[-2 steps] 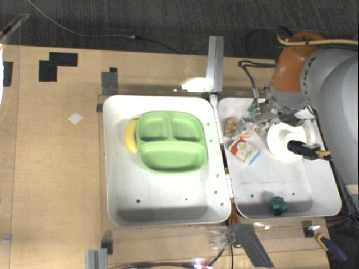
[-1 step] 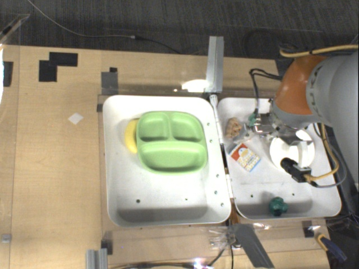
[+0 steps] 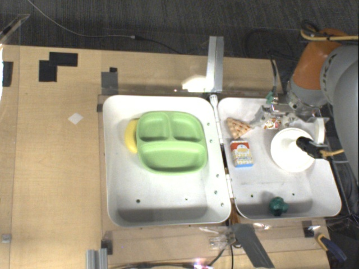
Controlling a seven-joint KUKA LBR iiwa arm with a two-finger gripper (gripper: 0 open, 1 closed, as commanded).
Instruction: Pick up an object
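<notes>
Candidate things all sat in the right bin (image 3: 331,198). White bowl (image 3: 290,149) lay toward that bin's right side, upright, open side up. A dark part of the arm reached over the bowl's right rim from the right. The tool (image 3: 273,118) hung near the bin's back edge, just up and left of the bowl, close to its rim but contact unclear. Can't tell the tool's state: its tip was a clutter of metal and small red and green bits, nothing seen clamped in it.

Waffle-patterned slice (image 3: 239,128) lay left of the tool, near the bin's back left corner. Small carton (image 3: 242,153) with red top and blue print lay flat just in front of the slice, left of the bowl and apart from it. Dark green lump (image 3: 277,205) sat at the front wall, well apart from the tool.

Left bin (image 3: 120,206) held a green divided plate (image 3: 171,140), with a yellow thing (image 3: 130,136) tucked against its left edge, partly under it. Both were well away from the tool, across the divider.

Arm's orange band (image 3: 310,66) and grey body sat over the right bin's back right corner. Both bins rested on the wood desk (image 3: 50,167).
</notes>
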